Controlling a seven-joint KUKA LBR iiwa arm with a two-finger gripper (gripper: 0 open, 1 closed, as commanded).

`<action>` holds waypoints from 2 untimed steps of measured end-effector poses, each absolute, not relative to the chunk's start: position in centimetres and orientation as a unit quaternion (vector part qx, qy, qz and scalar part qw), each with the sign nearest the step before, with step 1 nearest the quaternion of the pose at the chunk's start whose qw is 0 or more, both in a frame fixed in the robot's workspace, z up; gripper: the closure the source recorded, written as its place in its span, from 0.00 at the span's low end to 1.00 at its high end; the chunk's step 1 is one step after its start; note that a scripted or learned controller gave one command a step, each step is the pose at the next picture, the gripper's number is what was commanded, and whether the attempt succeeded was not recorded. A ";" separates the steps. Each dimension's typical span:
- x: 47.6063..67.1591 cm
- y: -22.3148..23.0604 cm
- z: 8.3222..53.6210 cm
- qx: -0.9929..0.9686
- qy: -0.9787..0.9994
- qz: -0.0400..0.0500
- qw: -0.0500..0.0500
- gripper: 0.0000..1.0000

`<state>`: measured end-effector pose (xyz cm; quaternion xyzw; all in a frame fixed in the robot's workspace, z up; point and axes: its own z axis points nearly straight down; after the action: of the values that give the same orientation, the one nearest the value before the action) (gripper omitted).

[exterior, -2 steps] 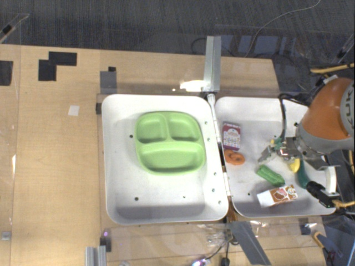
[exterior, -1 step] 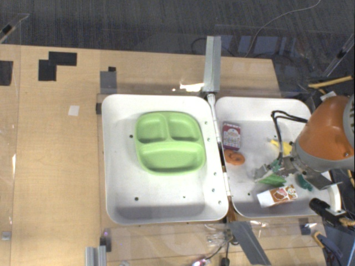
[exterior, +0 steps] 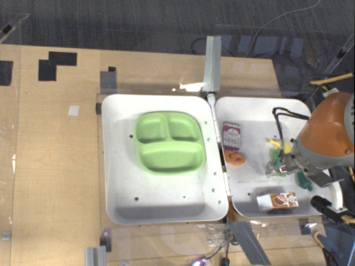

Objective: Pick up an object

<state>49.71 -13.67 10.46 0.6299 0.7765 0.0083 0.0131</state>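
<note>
White bins are sitting side by side on the bench: left bin (exterior: 116, 165) and right bin (exterior: 252, 107), sharing a centre wall, so I'm treating them as one work zone split in two. Biggest item is the green divided tray (exterior: 169, 141), lying flat and centred in the left bin, well apart from everything else; too wide for my jaws, I'm judging, so I'm ignoring it. My arm (exterior: 328, 132) is reaching in from the right, orange band over the right bin's right half, and my gripper (exterior: 279, 165) is hanging low above a small cluster of green and yellow bits (exterior: 274, 151); that's the likely target, since I'm parked right on it. Jaw state: I cannot tell, the wrist is blocking the view, and I'm not claiming a hold. Other candidates in the right bin: a small carton (exterior: 277, 201) lying on its side near the front wall, a small red-and-white packet (exterior: 231, 136) lying flat close to the centre wall, and an orange round piece (exterior: 237, 158) just beside that packet. Those three are lying apart from my gripper, free for another attempt. Pick is not yet done, I'm judging.
</note>
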 end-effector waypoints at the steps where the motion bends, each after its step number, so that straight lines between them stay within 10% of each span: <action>1: 49.7 -13.7 10.5 0.630 0.776 0.008 0.013 0.00; 2: 57.3 -17.8 9.6 0.635 0.773 0.006 0.014 0.00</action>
<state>57.29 -17.79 9.62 0.6346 0.7727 0.0061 0.0143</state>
